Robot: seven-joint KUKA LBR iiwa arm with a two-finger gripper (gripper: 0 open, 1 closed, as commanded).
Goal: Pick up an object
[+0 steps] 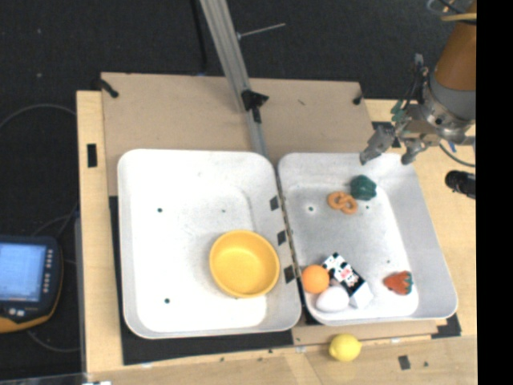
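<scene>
So we're at the very start of the pick here, nothing grabbed yet. The bench (192,119) is a tan board with dark floor around it, and a slanted metal pole (228,46) comes down to where the two bins meet. The left bin (160,183) has just a yellow bowl (244,262) in it. The right bin (401,215) is where the small stuff lives.

The arm (457,70) comes in from the right, and the gripper (390,149) hangs over the right bin's top right corner with its fingers spread apart, nothing between them.

Closest candidate looks like the dark green object (365,187), just below the claw, with an orange pretzel-shaped thing (343,203) right beside it. Next move, I'd guess: shift a little toward the green one, drop straight down, close. It's blurry, so I can't tell what it really is. The orange ball (314,278) cluster is crowded, a harder pick.

Also a lemon (345,347) sits outside on the bench.
</scene>
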